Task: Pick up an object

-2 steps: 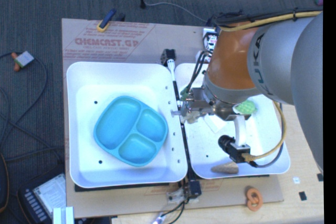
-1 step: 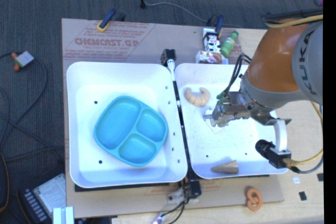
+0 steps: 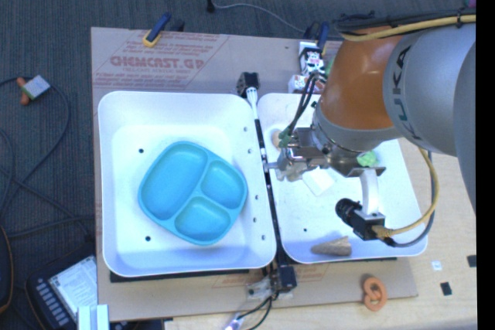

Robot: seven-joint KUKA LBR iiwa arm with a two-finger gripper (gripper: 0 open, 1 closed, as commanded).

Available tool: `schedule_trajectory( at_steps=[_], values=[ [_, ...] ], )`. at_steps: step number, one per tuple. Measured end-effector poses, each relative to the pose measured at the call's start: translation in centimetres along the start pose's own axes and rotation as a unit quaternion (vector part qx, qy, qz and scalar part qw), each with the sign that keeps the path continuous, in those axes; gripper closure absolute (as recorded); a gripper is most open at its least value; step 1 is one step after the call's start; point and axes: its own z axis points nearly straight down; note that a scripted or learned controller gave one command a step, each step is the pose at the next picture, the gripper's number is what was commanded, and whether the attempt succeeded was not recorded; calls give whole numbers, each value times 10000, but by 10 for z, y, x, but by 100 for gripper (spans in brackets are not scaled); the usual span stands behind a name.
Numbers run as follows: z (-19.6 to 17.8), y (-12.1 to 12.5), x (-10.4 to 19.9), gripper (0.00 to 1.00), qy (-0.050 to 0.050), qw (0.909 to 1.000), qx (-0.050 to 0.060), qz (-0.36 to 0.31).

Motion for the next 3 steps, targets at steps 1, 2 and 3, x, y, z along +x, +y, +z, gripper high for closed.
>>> schedule_trajectory(
  at_steps=[1, 2, 3],
  values=[
    [1, -17, 33, 100, -2, 10000, 1, 2],
    [7, -17, -55, 100, -11, 10000, -2, 13],
    [14, -17, -30, 100, -2, 10000, 1, 4]
  ],
)
